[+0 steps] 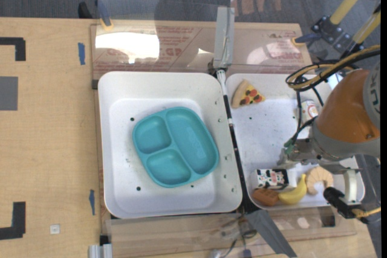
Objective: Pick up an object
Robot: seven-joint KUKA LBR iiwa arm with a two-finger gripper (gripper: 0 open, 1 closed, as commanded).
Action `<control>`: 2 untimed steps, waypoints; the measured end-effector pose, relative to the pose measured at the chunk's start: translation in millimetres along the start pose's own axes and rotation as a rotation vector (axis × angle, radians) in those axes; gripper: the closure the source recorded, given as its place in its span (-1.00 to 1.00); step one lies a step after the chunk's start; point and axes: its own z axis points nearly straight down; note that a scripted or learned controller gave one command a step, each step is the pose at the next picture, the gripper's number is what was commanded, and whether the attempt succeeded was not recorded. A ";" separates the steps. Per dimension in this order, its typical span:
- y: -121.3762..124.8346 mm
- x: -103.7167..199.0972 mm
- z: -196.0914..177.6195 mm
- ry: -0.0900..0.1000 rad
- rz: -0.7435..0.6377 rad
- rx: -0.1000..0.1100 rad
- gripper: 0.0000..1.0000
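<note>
While fingers (289, 153) state unclear: 1 teal plate (175, 146), 1 pizza slice (248, 94), 1 banana (292, 194).

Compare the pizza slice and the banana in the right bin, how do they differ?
The pizza slice is a flat wedge with dark toppings; the banana is curved and plain yellow. The pizza slice lies alone at the far end; the banana sits crowded among other toys at the near edge. Both lie in the right bin.
</note>
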 end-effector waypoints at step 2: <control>0.4 0.5 -8.9 0.000 0.000 0.000 1.00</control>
